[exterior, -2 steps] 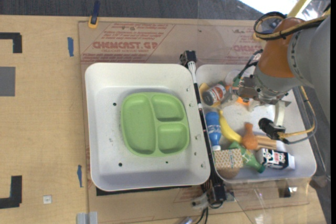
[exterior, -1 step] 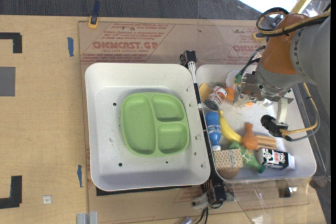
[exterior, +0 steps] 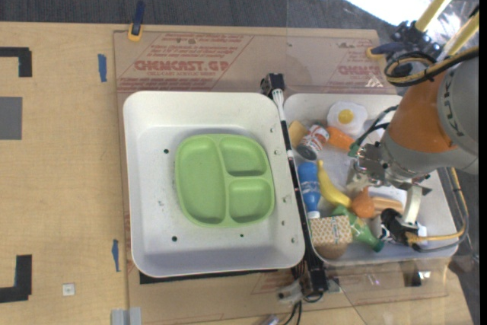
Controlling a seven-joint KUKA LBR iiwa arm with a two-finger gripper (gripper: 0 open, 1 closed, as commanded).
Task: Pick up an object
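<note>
The likeliest pick is the banana (exterior: 332, 190), lying in the right bin (exterior: 445, 198) among a blue bottle (exterior: 308, 186), a can (exterior: 313, 139), a toy egg (exterior: 346, 117), a woven block (exterior: 332, 234) and an orange piece (exterior: 365, 205). The gripper (exterior: 377, 179) hangs low over this clutter, just right of the banana; whether its jaws stand wide or narrow I cannot tell. A good grasp would straddle one item across its narrow side, clear of neighbours, then lift straight. The left bin (exterior: 144, 164) holds a green tray (exterior: 224, 179)
</note>
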